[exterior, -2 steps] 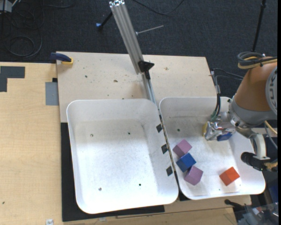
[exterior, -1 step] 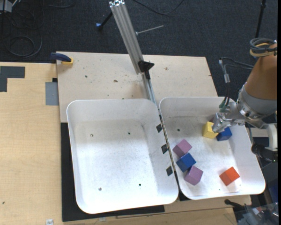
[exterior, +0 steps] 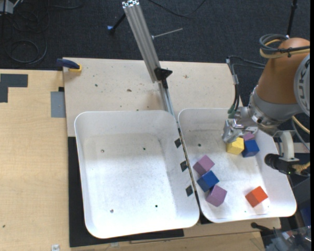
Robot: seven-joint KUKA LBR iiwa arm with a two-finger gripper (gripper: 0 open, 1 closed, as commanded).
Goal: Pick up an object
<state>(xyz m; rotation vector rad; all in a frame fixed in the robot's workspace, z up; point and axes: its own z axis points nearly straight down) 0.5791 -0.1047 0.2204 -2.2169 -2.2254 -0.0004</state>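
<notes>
Tabletop (exterior: 115, 88) carries two white bins; right bin (exterior: 282, 205) holds, nearest first, orange cube (exterior: 257, 196), purple cube (exterior: 216, 195), blue cube (exterior: 208, 180), another purple block (exterior: 203, 165). Farther back, end effector (exterior: 233, 132) sits low, touching yellow cube (exterior: 235, 146); open or closed can't be told.

Bright blocks in white bins on a pale wood tabletop (exterior: 110, 82)

The right bin (exterior: 282, 205) holds a yellow cube (exterior: 234, 147), two blue cubes (exterior: 251, 147) (exterior: 208, 180), two purple cubes (exterior: 203, 165) (exterior: 216, 195) and an orange-red cube (exterior: 257, 196); the left bin (exterior: 86, 192) is white with dark specks.

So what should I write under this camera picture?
Robot tool down by yellow block in right bin, among five other blocks.
</notes>
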